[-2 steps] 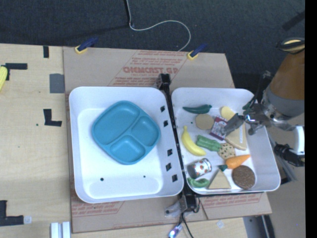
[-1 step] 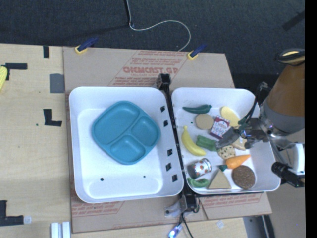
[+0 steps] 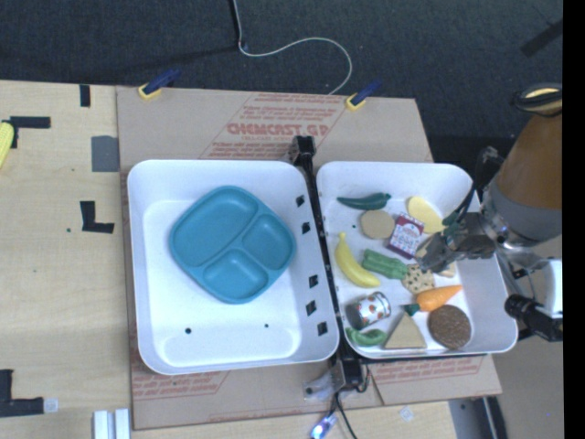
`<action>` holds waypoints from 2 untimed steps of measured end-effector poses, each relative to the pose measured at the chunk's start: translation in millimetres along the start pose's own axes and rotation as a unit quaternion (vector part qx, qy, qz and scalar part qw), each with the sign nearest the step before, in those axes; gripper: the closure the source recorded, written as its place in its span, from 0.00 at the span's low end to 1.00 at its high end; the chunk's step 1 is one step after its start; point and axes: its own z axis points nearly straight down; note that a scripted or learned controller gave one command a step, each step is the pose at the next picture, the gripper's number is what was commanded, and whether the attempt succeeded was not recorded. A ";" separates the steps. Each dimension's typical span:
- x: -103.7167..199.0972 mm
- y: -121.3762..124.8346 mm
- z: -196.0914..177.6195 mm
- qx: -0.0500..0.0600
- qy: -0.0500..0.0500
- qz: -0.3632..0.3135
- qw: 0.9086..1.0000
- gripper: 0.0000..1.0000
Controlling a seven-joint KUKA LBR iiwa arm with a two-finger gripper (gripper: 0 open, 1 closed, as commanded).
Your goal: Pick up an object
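The right bin [image 3: 437, 174] holds several toy foods: a banana [image 3: 351, 262], a dark green pepper [image 3: 364, 200], a tan round cookie [image 3: 375, 224], a yellow lemon-like piece [image 3: 423, 213], a purple packet [image 3: 405, 236], a green pickle [image 3: 385, 265], an orange carrot [image 3: 437, 296], a brown round patty [image 3: 450, 326], a tan wedge [image 3: 405, 335] and a silver can [image 3: 369, 310]. My gripper [image 3: 439, 252] hangs low over the bin's right side, just right of the purple packet and above a speckled cracker [image 3: 418, 278]. I see nothing clearly held between its fingers.
The left bin [image 3: 151, 273] carries a blue divided plate [image 3: 233, 242]. A black divider clip [image 3: 303, 149] sits where the bins meet. Both bins rest on cardboard [image 3: 274, 122]. A white cable [image 3: 302, 48] loops behind.
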 end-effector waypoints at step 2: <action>102.6 10.7 0.2 0.001 -0.001 0.000 1.000 1.00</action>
